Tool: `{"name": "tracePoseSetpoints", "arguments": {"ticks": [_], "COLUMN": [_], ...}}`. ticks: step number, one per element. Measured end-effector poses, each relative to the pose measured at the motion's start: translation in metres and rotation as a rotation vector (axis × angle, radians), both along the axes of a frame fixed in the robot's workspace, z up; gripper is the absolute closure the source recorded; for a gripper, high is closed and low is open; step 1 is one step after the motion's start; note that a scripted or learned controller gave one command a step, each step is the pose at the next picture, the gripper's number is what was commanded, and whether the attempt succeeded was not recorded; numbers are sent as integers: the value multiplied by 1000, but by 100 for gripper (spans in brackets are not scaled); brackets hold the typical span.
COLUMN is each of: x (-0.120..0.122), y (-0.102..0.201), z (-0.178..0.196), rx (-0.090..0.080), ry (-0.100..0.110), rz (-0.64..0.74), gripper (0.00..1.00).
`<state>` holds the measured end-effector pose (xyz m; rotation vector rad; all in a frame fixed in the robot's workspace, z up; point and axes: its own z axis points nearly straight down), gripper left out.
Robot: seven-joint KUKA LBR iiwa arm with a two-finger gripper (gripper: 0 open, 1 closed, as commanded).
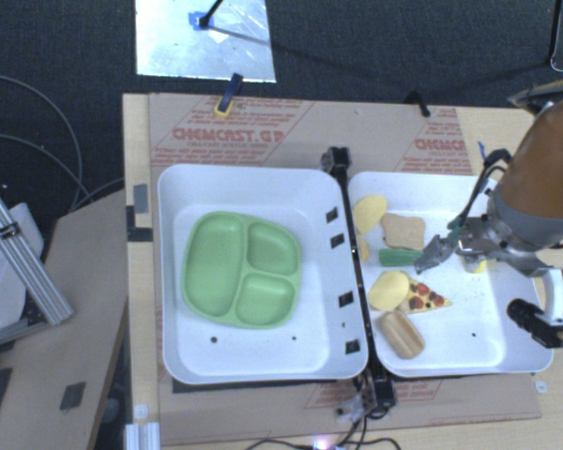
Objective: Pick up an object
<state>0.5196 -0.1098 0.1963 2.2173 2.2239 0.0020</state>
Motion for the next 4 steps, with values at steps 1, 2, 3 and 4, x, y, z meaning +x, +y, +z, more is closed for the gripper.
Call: {"name": "tracePoseSetpoints", "arguments": {"ticks": [1,2,3,4], "x": [9,11,-34,-33], "y": [20,21,85,81], "z": [-100,-89,-3,-7], "rx": [-2,0,3,0], "ry": [-3,-7,-3,0], "rz": [-2,-2,7,-1], "gripper": [0,100,100,0]}}
